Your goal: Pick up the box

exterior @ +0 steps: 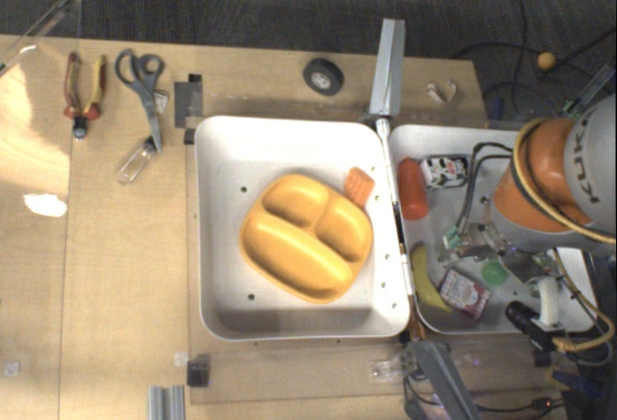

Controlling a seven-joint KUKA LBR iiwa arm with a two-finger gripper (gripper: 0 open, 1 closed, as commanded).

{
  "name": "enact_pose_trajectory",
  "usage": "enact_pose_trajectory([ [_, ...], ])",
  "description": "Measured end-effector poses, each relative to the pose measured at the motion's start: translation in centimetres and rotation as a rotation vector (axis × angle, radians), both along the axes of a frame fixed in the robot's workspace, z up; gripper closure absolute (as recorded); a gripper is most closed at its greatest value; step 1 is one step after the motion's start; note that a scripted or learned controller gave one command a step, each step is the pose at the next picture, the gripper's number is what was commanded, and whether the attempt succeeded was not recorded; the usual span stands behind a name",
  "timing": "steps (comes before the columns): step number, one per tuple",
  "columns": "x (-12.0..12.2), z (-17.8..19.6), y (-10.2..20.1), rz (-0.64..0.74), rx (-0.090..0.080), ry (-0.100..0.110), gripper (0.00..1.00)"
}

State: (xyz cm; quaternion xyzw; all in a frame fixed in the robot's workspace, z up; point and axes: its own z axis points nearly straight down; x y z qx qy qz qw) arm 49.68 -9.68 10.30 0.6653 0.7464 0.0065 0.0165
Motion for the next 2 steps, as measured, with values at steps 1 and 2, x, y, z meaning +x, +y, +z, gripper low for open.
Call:
enact_pose_trajectory([
  [1, 0.0, 0.1, -0.4, -0.005, -0.007, -0.004, 0.00],
  [2, -0.4, -1.1, -1.2, -0.174, 0.008, 0.010, 0.00],
])
